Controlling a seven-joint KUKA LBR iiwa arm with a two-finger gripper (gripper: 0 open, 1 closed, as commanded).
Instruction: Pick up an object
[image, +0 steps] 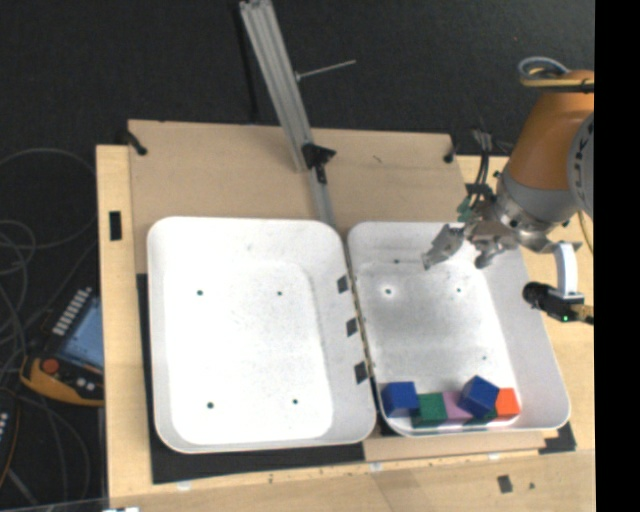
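**Gripper open above the far end of the right bin, blocks at the near end**

The gripper (462, 250) hangs over the far part of the right bin (520, 330); its two fingers are spread apart with nothing between them; one grey finger (440, 247) points toward the left bin, the other sits closer to the arm.

The bench (240, 170) is the biggest thing, a light brown board under both bins; the left bin (250, 330) lies right beside the right bin, and their edges touch in the middle; the arm (548, 150), with its orange band, stands over the far right corner of the right bin; a grey metal bar (285, 90) slants up from the far edge of the right bin.

The blocks all sit in a row along the near wall of the right bin, well apart from the gripper; a blue block (399, 396) is at the left end of the row; a green block (431, 407) touches it; a purple block (456, 407) comes after that; a second blue block (480, 394) rests partly on top of it; an orange block (507, 402) is at the right end.
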